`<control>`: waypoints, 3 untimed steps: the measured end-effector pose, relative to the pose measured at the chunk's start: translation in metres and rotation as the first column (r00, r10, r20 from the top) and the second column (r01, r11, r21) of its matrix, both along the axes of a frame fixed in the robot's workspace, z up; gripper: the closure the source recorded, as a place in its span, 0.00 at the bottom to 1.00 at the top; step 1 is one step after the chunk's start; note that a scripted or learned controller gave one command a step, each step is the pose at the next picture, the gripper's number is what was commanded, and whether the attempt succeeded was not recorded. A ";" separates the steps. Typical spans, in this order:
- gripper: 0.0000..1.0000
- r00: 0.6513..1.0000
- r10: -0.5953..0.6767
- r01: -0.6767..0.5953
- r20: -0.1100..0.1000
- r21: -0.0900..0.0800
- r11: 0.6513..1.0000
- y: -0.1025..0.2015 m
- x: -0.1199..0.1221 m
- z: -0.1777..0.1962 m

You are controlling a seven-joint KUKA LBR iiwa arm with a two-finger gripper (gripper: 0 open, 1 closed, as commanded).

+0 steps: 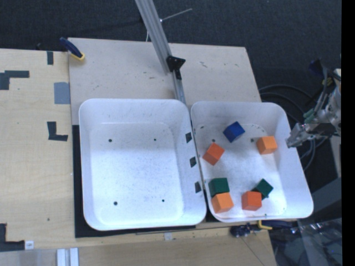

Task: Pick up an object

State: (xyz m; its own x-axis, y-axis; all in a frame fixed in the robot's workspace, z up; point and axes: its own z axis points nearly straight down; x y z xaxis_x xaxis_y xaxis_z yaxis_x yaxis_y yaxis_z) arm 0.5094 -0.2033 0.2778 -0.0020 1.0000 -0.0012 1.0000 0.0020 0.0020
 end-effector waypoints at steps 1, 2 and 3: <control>1.00 1.000 0.004 -0.004 -0.002 0.003 1.000 0.051 -0.003 0.004; 1.00 1.000 0.005 -0.005 -0.003 0.003 1.000 0.111 -0.003 0.004; 1.00 1.000 0.005 -0.005 -0.005 0.002 1.000 0.168 -0.015 -0.002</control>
